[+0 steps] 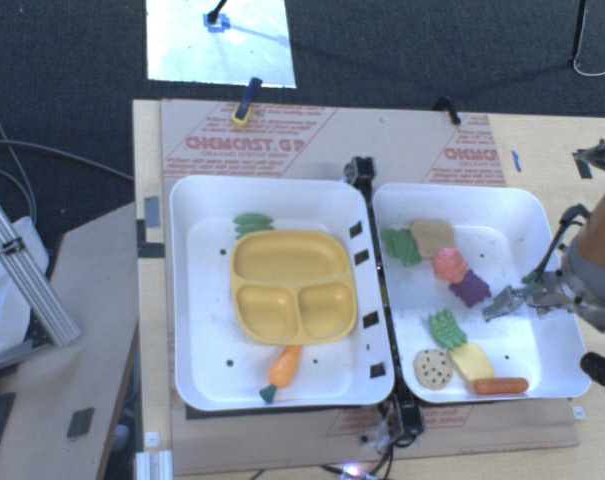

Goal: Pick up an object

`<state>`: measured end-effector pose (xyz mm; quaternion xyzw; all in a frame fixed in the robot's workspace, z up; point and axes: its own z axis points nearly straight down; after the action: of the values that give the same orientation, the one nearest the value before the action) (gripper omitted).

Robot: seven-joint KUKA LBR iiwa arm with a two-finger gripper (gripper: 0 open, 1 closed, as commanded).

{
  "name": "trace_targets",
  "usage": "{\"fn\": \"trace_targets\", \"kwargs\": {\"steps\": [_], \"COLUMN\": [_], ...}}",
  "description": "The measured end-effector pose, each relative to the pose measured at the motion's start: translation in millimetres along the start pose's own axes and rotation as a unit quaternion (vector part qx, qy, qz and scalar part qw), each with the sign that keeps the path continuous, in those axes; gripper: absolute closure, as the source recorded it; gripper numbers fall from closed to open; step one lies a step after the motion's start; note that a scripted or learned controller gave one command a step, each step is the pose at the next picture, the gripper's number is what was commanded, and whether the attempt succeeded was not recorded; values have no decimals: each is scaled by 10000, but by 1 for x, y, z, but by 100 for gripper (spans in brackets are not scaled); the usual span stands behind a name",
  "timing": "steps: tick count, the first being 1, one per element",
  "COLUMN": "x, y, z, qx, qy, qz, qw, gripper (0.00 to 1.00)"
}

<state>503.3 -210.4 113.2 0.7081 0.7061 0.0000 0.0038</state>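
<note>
In the left bin (197, 268) a yellow divided plate (293, 285) is seen lying flat, with a green leafy piece (252, 223) tucked at its upper edge and a toy carrot (282, 367) just below it. In the right bin (517, 208) a loose cluster of toy foods is found: a green piece (401, 245) touching a tan slice (433, 235), then a pink piece (449, 264) and a purple piece (470, 288) pressed together; nearer the front lie a cookie (434, 369), a green sprig (447, 328) on a yellow block (471, 360), and an orange sausage-like piece (500, 386).

The gripper (504, 301) is placed over the right bin, just right of the purple piece; whether its fingers are spread or pressed together cannot be told, and nothing is seen between them.

The purple piece is judged the likely target. It is probably light, stiff moulded plastic, smooth and liable to slip, so it is best taken across its narrower sides. The pink piece touching it could be nudged or caught, and the bin wall on the right limits the approach
</note>
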Motion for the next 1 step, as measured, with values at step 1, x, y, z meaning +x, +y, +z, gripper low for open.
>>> {"fn": "trace_targets", "kwargs": {"steps": [1], "x": [87], "y": [59], "z": [28], "qx": [-17], "qy": [24], "qz": [-76], "qw": [10000], "gripper": [0]}}
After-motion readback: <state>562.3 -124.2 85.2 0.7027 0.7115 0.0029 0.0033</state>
